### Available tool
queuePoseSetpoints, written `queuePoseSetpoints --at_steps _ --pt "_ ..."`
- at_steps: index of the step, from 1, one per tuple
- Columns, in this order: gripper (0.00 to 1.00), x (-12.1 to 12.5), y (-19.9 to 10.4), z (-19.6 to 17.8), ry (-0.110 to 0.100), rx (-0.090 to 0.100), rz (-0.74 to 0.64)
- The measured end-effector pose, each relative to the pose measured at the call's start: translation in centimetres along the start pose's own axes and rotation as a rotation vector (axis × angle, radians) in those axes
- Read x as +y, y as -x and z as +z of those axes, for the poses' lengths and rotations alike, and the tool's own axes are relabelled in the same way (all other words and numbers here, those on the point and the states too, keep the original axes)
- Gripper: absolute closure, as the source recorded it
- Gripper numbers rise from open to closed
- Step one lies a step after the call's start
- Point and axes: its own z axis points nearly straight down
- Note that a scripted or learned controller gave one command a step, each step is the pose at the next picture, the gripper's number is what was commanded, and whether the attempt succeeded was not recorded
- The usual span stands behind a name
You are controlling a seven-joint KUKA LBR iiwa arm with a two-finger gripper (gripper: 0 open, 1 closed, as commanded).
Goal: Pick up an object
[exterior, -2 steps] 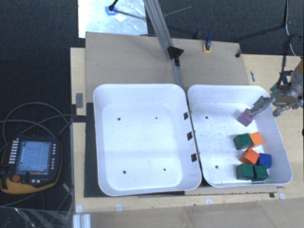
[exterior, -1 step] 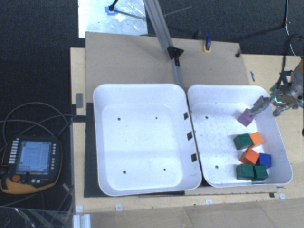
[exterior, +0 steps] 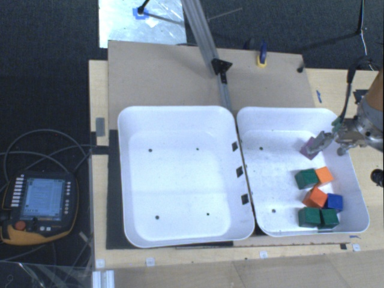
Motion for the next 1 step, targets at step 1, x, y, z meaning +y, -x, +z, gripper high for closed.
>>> queuePoseSetpoints --at_steps 1 --pt "0.00 -0.05 -0.29 4.19 0.000 0.001 -0.001"
